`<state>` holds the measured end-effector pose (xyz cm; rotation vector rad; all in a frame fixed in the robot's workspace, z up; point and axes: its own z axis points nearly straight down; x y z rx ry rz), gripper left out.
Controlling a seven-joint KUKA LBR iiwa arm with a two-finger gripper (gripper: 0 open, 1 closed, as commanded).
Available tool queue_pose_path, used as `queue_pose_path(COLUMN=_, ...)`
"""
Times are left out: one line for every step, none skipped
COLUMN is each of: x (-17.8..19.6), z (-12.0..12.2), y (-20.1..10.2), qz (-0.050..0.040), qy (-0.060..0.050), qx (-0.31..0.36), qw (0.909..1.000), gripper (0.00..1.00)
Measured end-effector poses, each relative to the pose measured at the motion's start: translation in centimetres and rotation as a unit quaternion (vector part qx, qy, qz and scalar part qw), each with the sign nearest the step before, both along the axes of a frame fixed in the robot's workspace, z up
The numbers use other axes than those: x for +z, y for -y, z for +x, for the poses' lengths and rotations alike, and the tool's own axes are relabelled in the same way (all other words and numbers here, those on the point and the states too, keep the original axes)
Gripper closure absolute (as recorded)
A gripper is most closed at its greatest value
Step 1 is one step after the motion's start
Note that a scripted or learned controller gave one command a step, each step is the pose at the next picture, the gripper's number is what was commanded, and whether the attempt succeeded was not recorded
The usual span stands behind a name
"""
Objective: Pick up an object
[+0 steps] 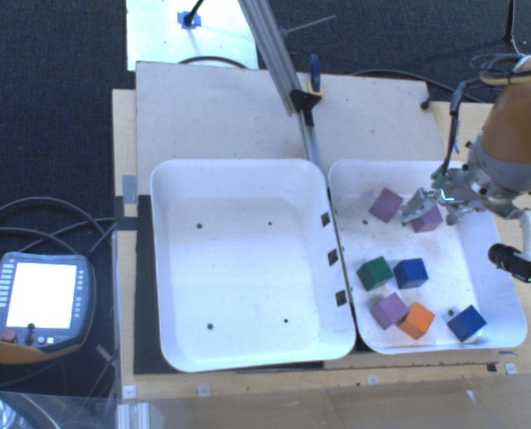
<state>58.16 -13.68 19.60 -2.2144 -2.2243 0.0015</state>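
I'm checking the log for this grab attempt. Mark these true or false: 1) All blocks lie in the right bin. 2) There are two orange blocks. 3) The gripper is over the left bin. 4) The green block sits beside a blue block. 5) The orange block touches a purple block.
1) True: every block lies in the right bin.
2) False: there is one orange block.
3) False: the gripper is over the right bin, at a purple block.
4) True: the green block sits beside a blue block.
5) True: the orange block touches a purple block.
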Motion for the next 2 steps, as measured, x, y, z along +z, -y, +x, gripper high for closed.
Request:
queue_pose_path(x=0.2, z=0.1, y=0.0, qz=-0.0005, qy=0.002, qx=0.0, qw=1.0, gripper=0.0)
queue_pose_path(x=-5.9, z=0.0, y=-0.6, qz=-0.0001, qy=-0.001, qx=-0.001, qw=1.0, gripper=0.0)
